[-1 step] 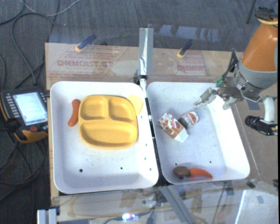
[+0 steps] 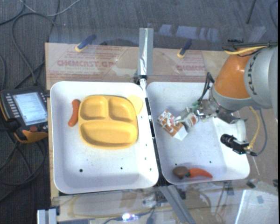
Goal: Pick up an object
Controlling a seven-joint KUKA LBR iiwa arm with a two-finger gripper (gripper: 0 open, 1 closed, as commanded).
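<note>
In the right bin (image 2: 233,169) my gripper (image 2: 192,117) hangs low near the middle, reaching in from the right under the orange wrist band. Right at its tip lies a small orange-and-white carton (image 2: 170,123), tilted, with a white piece under its right side. The tip touches or overlaps the carton's right end; I cannot make out whether anything is held. An orange carrot (image 2: 201,173) and a brown round object (image 2: 179,172) lie by the bin's front wall.
The left bin (image 2: 65,171) holds a yellow divided tray (image 2: 108,121), an orange sausage (image 2: 74,112) at its left and a yellow piece (image 2: 138,103) at its right. A black part (image 2: 232,143) of the arm hangs over the right bin's right side.
</note>
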